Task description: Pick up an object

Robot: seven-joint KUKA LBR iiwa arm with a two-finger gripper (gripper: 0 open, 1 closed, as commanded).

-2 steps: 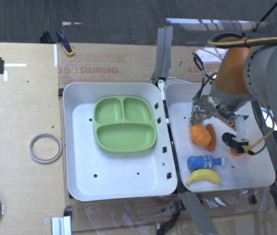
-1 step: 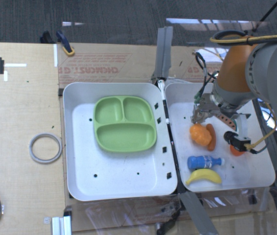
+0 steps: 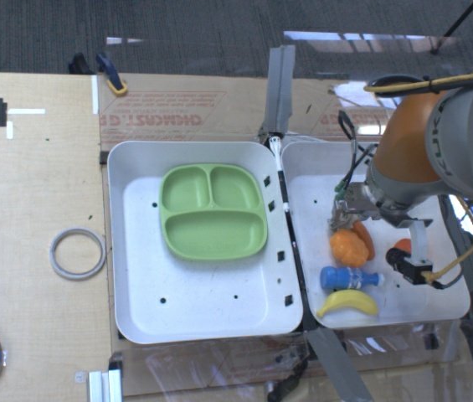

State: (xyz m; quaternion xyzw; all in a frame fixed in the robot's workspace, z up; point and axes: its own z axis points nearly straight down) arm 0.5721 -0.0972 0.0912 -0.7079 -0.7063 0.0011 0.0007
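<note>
- Camera view: my gripper (image 3: 347, 216) hangs low in the right bin (image 3: 445, 304), right of frame centre, just above the orange fruit (image 3: 350, 246). I cannot tell how it is set, because the wrist hides it.
- The orange fruit lies mid-bin, touching the blue bottle (image 3: 349, 278) below it. I judge the fruit light, round and smooth, likely to roll. I would take it across its widest part, from above.
- The bottle looks light and stiff, lying on its side. A grip across its body should suit it.
- The banana (image 3: 348, 304), at the bin's lower edge, is curved. It is best taken at mid-length.
- Count in the right bin: one orange fruit, one blue bottle, one banana, and one small red-orange thing (image 3: 400, 246) beside my wrist.
- Count in the left bin (image 3: 136, 291): one green divided plate (image 3: 213, 210).
- On the bench at far left: one grey ring (image 3: 78, 252).
</note>
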